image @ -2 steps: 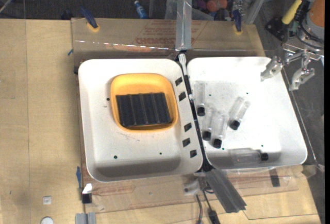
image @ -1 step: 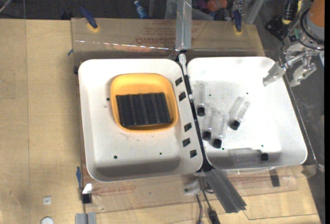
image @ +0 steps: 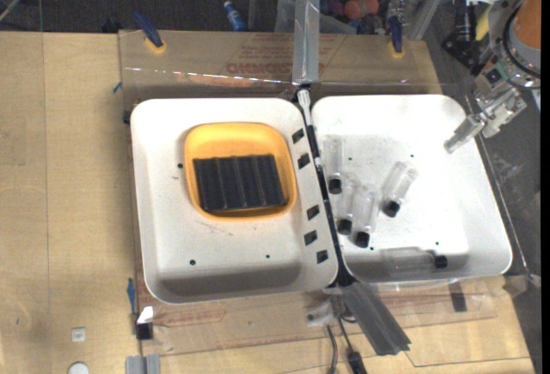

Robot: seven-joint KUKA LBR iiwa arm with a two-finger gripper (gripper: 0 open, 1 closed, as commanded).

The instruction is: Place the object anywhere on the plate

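My gripper (image: 464, 137) hangs over the upper right corner of the right bin (image: 447, 110), up and to the right of the vials; I cannot tell whether it is open or closed from this angle, and I see nothing between its tips. The right bin holds several clear vials with black caps. One vial (image: 395, 188) lies tilted near the bin's middle, cap toward the lower left. Another vial (image: 333, 166) lies close to the bin's left wall, and two more (image: 361, 213) sit just below and left of the tilted one, caps pointing down. A further vial (image: 412, 260) lies flat along the bin's lower wall, cap to the right. The orange plate (image: 236, 140) sits in the middle of the left bin (image: 163, 192), directly across the divider from the vials, and carries a dark ribbed insert (image: 238, 181). All vials lie in the right bin, well apart from the plate.
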